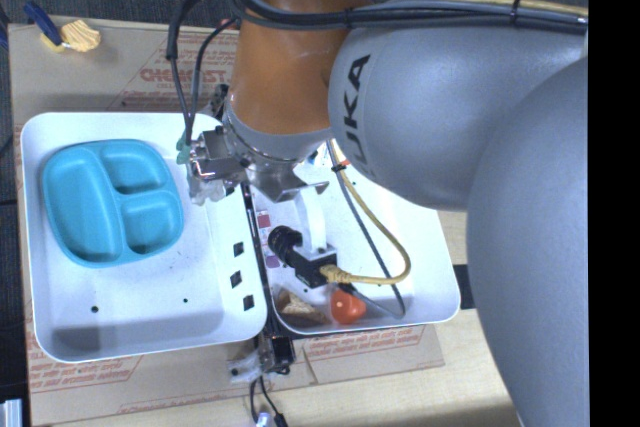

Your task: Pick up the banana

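1. A grey KUKA arm [450, 95] with an orange band [285, 50] reaches in over the right bin [425, 300] of 2 shallow white bins on the desk [470, 370].
2. The jaws sit somewhere below the wrist, buried among black fittings and a yellow cable [385, 265]; whether they are spread or pressed together cannot be told.
3. No banana can be made out. At the near end of the right bin lie a round red-orange item [347, 307], smooth and tomato-like, and a brownish lumpy piece [300, 307] beside it. The banana may be hidden under the arm.
4. Judged from this, the pick is not shown as done: nothing is seen lifted or pinched.
5. The left bin [130, 315] holds a glossy blue plastic tray [110, 200] with 3 rounded compartments.
6. The bins are matte white plastic with rounded corners.
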Controlling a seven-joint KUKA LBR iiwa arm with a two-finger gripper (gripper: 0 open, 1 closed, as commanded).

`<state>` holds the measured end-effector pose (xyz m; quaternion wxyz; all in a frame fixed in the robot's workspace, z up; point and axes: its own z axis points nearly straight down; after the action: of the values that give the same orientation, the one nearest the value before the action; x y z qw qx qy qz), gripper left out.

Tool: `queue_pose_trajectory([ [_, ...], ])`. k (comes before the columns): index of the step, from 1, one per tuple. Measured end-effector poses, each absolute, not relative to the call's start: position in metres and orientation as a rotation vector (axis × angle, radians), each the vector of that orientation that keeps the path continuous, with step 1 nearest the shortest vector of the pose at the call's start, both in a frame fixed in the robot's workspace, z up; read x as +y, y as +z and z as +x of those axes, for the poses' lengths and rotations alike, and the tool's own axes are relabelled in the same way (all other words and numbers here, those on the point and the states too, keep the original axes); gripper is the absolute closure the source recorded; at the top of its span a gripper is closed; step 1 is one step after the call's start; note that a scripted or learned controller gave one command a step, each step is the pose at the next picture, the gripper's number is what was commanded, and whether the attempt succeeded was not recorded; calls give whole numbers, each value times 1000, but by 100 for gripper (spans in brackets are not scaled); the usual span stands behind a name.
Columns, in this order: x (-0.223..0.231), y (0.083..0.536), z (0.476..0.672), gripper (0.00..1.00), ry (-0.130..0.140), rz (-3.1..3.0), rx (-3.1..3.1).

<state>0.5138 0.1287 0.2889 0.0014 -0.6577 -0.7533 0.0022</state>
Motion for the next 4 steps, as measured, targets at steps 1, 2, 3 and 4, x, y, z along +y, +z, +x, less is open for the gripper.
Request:
queue_pose_trajectory([
  [1,68,407,477,100,0,-2125,-2316],
  [2,128,290,476,100,8,-2379,-2047],
  [3,40,271,488,100,8,-2355,-2076],
  [4,101,207,475,100,10,-2369,-2057],
])
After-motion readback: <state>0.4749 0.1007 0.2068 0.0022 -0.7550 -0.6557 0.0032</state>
